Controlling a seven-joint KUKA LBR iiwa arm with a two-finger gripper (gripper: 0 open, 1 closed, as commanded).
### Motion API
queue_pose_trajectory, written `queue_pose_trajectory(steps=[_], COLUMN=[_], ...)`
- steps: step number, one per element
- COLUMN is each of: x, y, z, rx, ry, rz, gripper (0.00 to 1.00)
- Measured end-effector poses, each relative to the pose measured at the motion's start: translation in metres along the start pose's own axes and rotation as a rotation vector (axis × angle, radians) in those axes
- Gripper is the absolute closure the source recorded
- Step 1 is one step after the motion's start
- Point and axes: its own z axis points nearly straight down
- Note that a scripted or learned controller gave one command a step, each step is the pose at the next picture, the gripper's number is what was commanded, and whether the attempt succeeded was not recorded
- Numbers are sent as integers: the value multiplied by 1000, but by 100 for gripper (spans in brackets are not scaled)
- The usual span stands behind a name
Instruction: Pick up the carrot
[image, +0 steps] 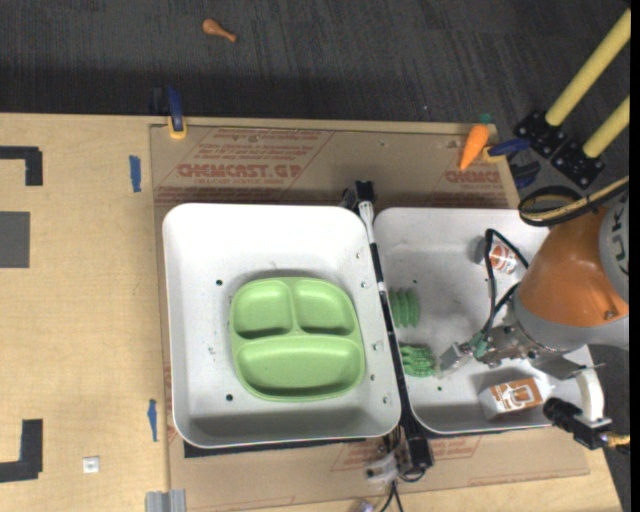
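Arm (575, 285) overhangs right bin (440, 240), pincer (462, 352) low by green items, grip state cannot tell. Carrot (474, 146) outside on table (80, 300), behind bin: likely misaimed.

My single fixed camera looks down at a slant on two shallow white plastic bins (190, 300), filling the frame's centre and right.

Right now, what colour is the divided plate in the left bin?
Light green divided plate, seen in the camera view.
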Motion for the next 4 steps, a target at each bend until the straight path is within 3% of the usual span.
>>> queue_pose_trajectory(steps=[1, 2, 3, 4], x=[3, 74, -14, -24], y=[8, 15, 5, -5], z=[6, -87, -79, -33], rx=[-19, -2, -4, 1], ry=[-16, -2, -5, 0], rz=[-459, -22, -162, 599], gripper=[0, 0, 0, 0])
